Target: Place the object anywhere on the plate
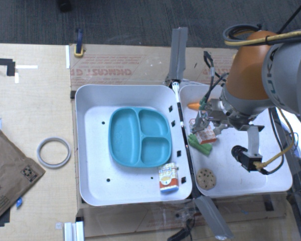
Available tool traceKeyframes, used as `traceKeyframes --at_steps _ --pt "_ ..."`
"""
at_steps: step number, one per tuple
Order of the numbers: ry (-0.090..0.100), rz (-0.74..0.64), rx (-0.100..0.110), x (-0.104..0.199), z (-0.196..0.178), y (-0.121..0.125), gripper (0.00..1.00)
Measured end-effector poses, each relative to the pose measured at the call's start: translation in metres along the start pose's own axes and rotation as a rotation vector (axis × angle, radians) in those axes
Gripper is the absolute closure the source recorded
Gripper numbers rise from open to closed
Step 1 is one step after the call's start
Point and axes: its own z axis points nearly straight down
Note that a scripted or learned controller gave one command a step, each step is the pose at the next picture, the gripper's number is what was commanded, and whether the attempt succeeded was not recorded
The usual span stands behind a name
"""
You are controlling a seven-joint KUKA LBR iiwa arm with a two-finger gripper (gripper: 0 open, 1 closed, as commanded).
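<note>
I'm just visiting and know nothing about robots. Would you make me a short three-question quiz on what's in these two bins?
1. True or false: the blue plate lies in the left bin.
2. How many compartments does the plate have?
3. What lies nearest the gripper? A) green item B) round cookie C) small carton

Key: 1 true; 2 three; 3 A.

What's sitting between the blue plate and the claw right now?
In the camera view, the raised divider where the two bin rims meet runs between the blue plate and the claw. Left of it lies bare white bin floor.
</note>
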Motion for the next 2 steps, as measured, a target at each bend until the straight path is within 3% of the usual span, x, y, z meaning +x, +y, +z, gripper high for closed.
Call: traceKeyframes --at_steps 1,2 --pt "-0.001 0.047 0.001 0.078 0.0233 0.0093 1.0" --pt "-0.001 0.047 0.0 0.0779 0.0233 0.0093 0.0"
